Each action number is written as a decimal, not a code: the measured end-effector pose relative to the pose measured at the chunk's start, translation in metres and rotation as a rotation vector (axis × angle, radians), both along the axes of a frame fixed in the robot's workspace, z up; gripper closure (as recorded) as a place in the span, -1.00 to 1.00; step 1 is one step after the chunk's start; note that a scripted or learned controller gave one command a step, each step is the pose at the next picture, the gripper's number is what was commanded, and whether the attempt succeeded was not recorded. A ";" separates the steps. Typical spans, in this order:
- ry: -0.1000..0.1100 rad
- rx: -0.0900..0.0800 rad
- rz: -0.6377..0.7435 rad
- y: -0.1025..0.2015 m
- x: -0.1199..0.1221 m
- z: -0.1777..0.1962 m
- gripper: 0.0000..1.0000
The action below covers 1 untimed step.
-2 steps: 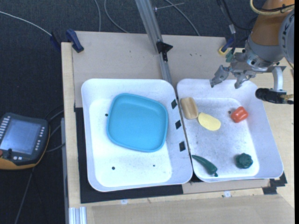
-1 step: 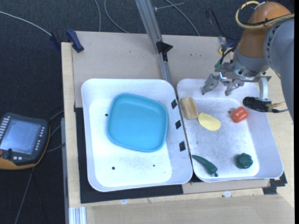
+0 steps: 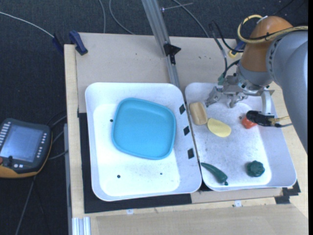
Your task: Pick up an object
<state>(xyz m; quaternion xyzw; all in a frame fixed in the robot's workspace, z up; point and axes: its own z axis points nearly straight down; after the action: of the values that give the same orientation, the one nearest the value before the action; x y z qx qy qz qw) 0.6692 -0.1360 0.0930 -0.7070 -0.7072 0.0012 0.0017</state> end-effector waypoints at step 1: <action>-0.006 -0.001 0.001 0.000 0.002 0.014 1.00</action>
<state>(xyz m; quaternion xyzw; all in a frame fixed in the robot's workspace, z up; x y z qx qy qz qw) 0.6711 -0.1362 0.1071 -0.7068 -0.7074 -0.0006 -0.0010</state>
